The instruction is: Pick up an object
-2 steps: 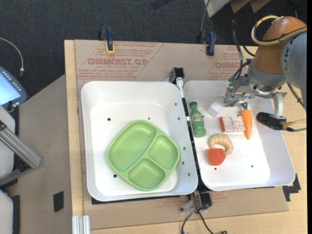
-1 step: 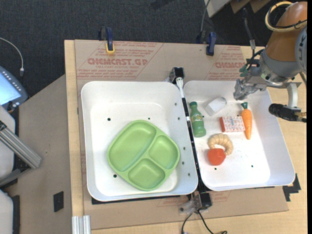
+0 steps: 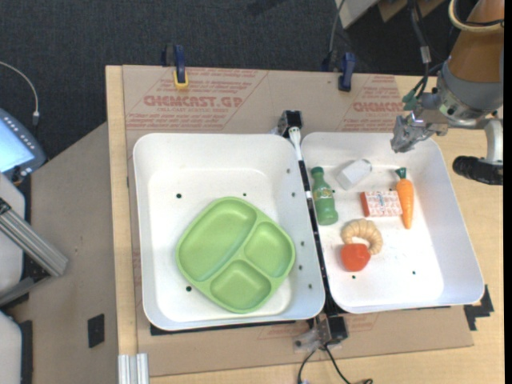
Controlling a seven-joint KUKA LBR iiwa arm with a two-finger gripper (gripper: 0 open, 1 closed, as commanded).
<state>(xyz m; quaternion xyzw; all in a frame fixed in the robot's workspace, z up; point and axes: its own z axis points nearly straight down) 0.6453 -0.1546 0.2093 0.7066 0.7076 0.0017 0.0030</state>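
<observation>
orange carrot lies in the right bin, just right of the red-white box. looks light, stiff, smooth, likely slippery; best pinched across its thick middle. gripper hovers above the carrot's top; grip state cannot tell.

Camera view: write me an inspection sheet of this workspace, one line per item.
Surface: cardboard sheet clamped on the bench, bearing left bin and right bin side by side.
Job's things: in the right bin, green bottle, white block, red-and-white box, carrot, croissant, red tomato.
Clutter: green divided plate in the left bin.
Grippers: gripper hovers over the right bin's far edge, holding nothing seen.
Cables: black cable at the near edge; more behind the bench.
Surroundings: dark floor, two blue clamps.
</observation>
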